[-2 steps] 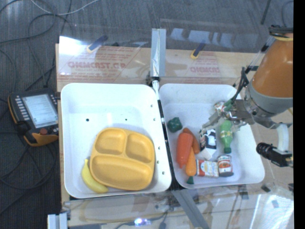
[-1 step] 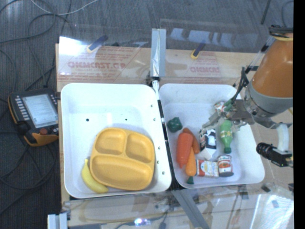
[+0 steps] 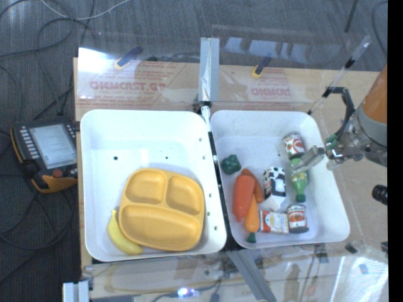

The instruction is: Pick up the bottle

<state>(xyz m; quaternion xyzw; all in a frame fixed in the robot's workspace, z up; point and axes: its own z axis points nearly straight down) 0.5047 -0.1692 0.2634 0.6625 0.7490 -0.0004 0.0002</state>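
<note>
1. Mirrored red lettering shows through the clear panels (image 3: 151, 80) behind both bins; it cannot be read with any certainty. The cans carry red and white labels too small to read.
2. The bench is pale wood, standing on a dark grey carpet (image 3: 75, 17) crossed by loose cables. A handheld control pendant (image 3: 44, 151) with a lit screen lies on the floor left of the bench.
3. The left bin (image 3: 101, 137) holds a yellow divided tray (image 3: 165, 207) with a banana (image 3: 121, 234) tucked against its lower left edge.
4. The right bin (image 3: 252, 137) holds the green bottle (image 3: 299, 184), standing near the right wall between a can (image 3: 293, 145) above and another can (image 3: 297, 219) below. A black-and-white cow-patterned item (image 3: 274, 181) sits just left of it.
5. Further left lie two carrots (image 3: 245, 197) and a dark green pepper (image 3: 231, 164); a small carton (image 3: 274, 221) rests by the lower can.
6. The gripper (image 3: 308, 160) reaches over the right wall, its tip just above the bottle; whether its fingers are apart or together cannot be told.
7. The upper left of the right bin is bare.
</note>
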